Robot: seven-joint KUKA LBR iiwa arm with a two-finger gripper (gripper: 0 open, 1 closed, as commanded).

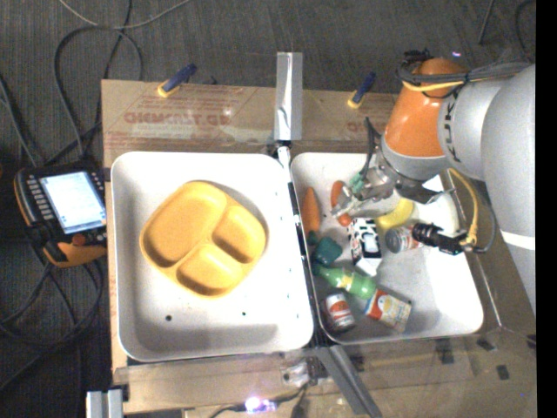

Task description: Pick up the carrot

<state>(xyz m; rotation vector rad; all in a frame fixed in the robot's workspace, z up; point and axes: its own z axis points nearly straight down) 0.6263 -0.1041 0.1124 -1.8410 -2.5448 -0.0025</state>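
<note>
orange carrot (311,210) lay against the right bin's (474,316) left wall, apart from the gripper (350,200), whose opening i could not tell. nearby clutter, a green bottle (346,279), risked a wrong grab.

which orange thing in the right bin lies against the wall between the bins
The carrot, long and thin, along the right bin's left wall; the shorter orange-red piece lies nearer the end effector.

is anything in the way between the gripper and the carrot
Nothing visible stands between them. The carrot lies against the left wall of the right bin, and the gripper hangs just to its right over bare bin floor. The clutter sits lower in the bin.
</note>
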